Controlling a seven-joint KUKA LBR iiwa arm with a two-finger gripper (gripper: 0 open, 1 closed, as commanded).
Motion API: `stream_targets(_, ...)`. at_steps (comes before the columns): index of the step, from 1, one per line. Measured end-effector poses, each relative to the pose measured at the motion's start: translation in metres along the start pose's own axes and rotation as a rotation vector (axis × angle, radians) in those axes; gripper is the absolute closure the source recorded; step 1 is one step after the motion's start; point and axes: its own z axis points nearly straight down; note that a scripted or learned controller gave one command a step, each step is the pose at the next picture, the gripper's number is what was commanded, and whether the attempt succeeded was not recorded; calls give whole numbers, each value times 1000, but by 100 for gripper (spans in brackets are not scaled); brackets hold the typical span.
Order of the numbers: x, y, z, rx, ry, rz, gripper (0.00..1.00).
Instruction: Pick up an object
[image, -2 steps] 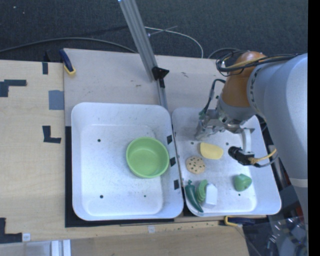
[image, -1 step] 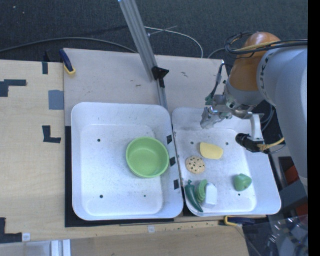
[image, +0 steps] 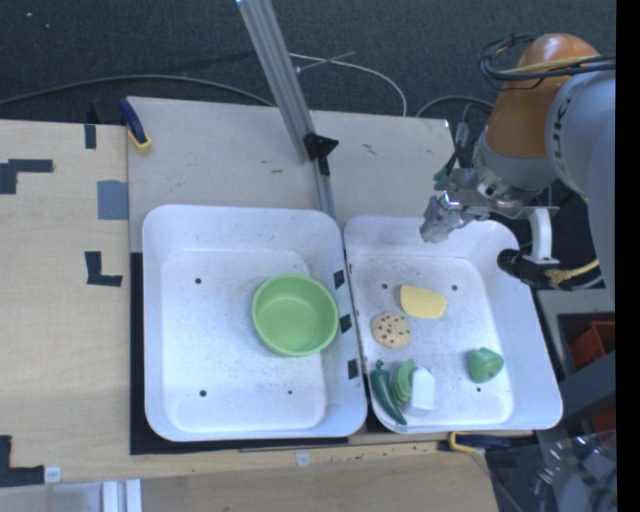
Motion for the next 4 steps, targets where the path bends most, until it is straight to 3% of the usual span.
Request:
stream_targets(1,0,1,-29,3,1,0,100)
stream_targets(2,50,12,-18,7,2,-5,100)
stream_targets(4,154,9,-13,8,2,-5,100)
